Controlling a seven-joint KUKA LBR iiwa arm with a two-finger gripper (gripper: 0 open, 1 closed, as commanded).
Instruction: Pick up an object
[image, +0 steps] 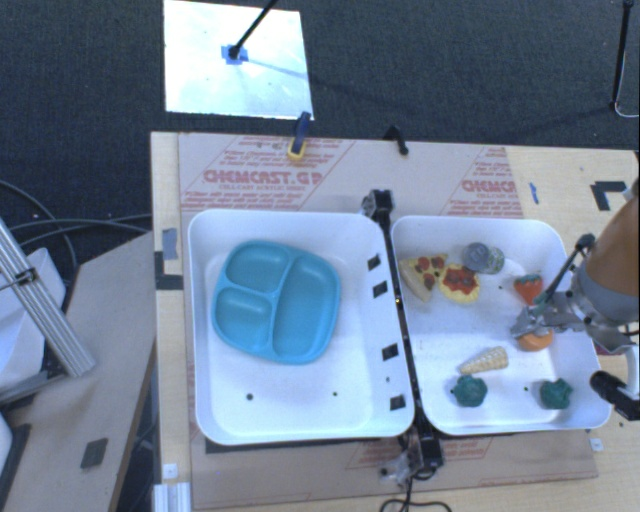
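While arm (610, 280) reaches into right bin (440, 400) | orange toy (536, 341) beneath gripper (535, 325)

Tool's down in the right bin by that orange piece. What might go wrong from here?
1. The tool sits at the edge of the orange piece, so it may nudge it aside rather than grip it.
2. The strawberry lies close by and could get knocked.
3. The bin wall is near, limiting the approach.

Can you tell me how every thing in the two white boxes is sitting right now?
Blue plate: flat in the left bin, right side up.
Pizza slices: lying flat, side by side.
Grey lump: resting behind the pizza.
Strawberry: lying loose.
Cone: on its side.
Orange piece: right under the gripper.
Two green lumps: near the front wall.
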